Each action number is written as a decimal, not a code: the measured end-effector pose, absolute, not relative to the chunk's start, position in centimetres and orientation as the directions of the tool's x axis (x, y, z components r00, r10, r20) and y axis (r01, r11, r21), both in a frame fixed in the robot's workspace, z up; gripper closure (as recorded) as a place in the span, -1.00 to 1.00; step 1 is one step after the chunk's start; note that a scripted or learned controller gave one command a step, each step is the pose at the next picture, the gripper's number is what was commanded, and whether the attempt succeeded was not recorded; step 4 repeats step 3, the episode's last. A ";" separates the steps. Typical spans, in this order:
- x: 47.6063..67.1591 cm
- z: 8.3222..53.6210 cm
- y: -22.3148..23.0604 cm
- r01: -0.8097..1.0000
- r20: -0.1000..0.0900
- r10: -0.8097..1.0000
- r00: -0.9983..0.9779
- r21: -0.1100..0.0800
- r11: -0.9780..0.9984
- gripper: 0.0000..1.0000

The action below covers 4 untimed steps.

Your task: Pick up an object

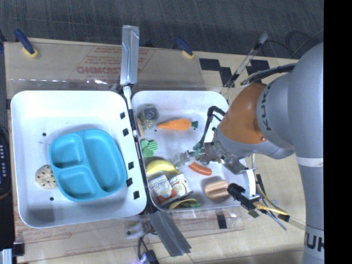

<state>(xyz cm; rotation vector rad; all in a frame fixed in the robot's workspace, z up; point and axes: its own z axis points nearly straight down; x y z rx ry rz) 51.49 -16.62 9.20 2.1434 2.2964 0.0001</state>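
My gripper [193, 157] reaches down into the middle of the right bin [179, 98], under the orange band of the wrist. A small red sausage-shaped piece [200, 169] lies just below and right of the fingertips. An orange carrot [175, 125] lies above the gripper. A green ridged piece [148, 146] sits to its left. Below left are a yellow banana [158, 165] and a labelled can [168, 186]. A tan bread roll [215, 188] lies at the lower right. A small metal can [148, 114] stands at the bin's upper left.
The left bin [33, 109] holds a blue divided plate [87, 164] and a cookie [46, 176] at its left. A grey divider bar [130, 54] rises between the bins. The arm's body [291, 114] covers the right bin's right side.
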 end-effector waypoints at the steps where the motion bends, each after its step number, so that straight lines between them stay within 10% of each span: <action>1: 51.5 10.2 -16.7 0.997 0.000 0.997 -0.071 -0.002 0.071 1.00; 2: 58.3 27.6 -11.9 1.000 0.000 1.000 -0.003 0.009 0.003 1.00; 3: 64.8 22.6 -7.1 0.998 0.001 0.998 -0.064 -0.005 0.064 1.00; 4: 64.8 22.6 -7.1 0.998 0.001 0.998 -0.064 -0.005 0.064 1.00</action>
